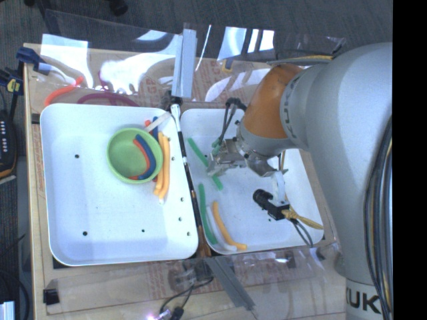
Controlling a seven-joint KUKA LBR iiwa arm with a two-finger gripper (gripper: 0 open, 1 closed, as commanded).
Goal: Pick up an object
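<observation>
The grey arm (333, 112) fills the right of the frame, its orange band just right of centre, reaching over the right bin (300, 235). The left bin (80, 199) sits in the left half of the desk (120, 282) and holds a green bowl (130, 157) with red and blue pieces inside it and an orange strip (163, 169) touching its right edge. In the right bin lie green strips (197, 151), a long green strip (207, 222) along the left wall and an orange strip (223, 229) beside it. The claw (219, 164) hangs low at centre frame over a short green piece (217, 181); whether its jaws are wide or closed I cannot tell. Nothing looks lifted yet, so the grasp and lift seem still ahead.
</observation>
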